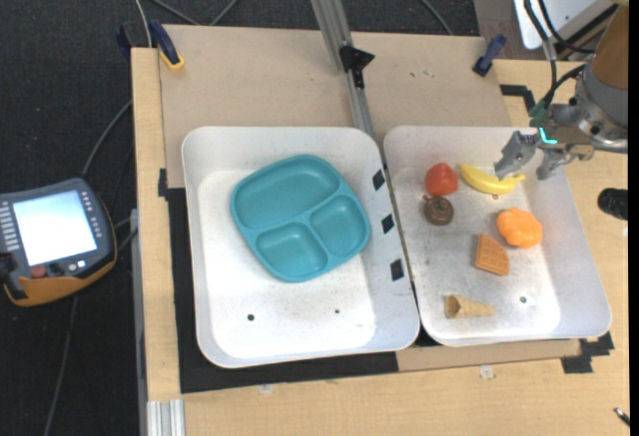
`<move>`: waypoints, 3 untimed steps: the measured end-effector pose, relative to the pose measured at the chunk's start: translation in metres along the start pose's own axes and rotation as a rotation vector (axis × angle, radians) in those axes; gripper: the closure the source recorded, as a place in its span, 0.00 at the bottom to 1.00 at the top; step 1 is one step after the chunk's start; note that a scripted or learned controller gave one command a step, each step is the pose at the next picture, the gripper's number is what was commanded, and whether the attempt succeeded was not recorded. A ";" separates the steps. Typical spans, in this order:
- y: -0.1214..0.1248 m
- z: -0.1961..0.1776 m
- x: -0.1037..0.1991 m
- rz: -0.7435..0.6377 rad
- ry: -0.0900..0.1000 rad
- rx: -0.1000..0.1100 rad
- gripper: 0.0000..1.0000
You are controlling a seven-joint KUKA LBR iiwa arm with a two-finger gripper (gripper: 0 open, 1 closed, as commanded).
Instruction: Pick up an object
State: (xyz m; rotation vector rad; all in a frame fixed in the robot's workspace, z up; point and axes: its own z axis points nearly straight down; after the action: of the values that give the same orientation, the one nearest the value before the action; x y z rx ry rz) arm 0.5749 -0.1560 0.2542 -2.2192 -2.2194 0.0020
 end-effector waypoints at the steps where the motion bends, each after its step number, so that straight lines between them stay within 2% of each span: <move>1: 0.001 -0.001 0.000 -0.001 -0.001 -0.003 0.00; 2: -0.003 0.044 0.007 -0.001 0.001 0.003 0.00; 3: -0.007 0.106 0.012 0.000 0.002 0.005 0.00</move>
State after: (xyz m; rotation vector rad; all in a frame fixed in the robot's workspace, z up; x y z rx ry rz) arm 0.5673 -0.1438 0.1480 -2.2156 -2.2161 0.0056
